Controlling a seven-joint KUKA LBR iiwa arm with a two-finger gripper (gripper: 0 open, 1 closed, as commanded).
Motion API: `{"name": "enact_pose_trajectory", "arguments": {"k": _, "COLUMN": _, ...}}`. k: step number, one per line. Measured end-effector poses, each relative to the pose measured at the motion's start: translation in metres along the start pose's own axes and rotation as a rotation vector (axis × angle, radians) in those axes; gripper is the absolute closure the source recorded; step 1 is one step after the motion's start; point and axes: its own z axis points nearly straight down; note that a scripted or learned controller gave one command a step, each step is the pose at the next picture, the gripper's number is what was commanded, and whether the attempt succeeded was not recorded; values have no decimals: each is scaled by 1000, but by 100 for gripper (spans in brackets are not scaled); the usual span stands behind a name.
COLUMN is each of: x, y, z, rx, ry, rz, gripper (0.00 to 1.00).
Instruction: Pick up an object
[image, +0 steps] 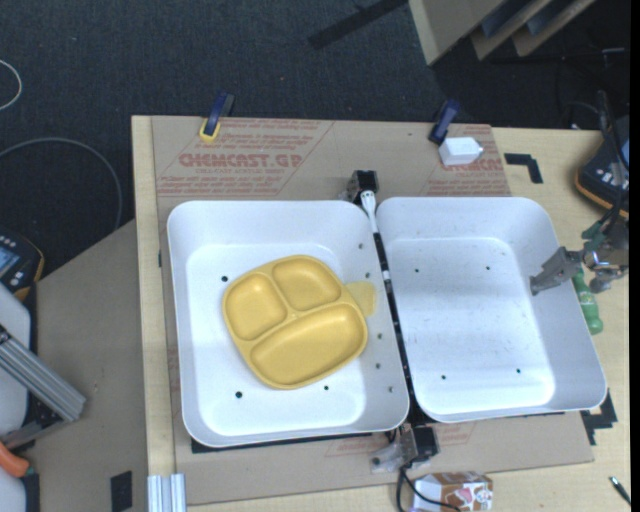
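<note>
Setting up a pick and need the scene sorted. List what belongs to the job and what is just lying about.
Belongs to the job:
- yellow divided plate, in the left bin
- gripper, at the right bin's right rim

Just lying about:
- blue clamps on the board's far edge
- small white block
- green object beside the right bin

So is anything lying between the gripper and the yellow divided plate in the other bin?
No object lies between them. The gripper sits at the right rim of the right bin; the yellow divided plate lies in the left bin. Only the right bin's bare floor and the two bins' adjoining rims lie on that line.
</note>
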Motion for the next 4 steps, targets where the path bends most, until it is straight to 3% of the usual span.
{"name": "enact_pose_trajectory", "arguments": {"k": 1, "x": 116, "y": -21, "z": -55, "rx": -5, "ry": 3, "rz": -12, "gripper": 0}}
{"name": "enact_pose_trajectory", "arguments": {"k": 2, "x": 110, "y": -20, "z": -63, "rx": -3, "ry": 0, "rz": -2, "gripper": 100}}
{"name": "enact_pose_trajectory", "arguments": {"k": 3, "x": 186, "y": -22, "z": -52, "rx": 4, "ry": 3, "rz": -8, "gripper": 100}}
{"name": "enact_pose_trajectory", "arguments": {"k": 4, "x": 238, "y": -21, "z": -111, "rx": -6, "ry": 2, "rz": -7, "gripper": 100}}
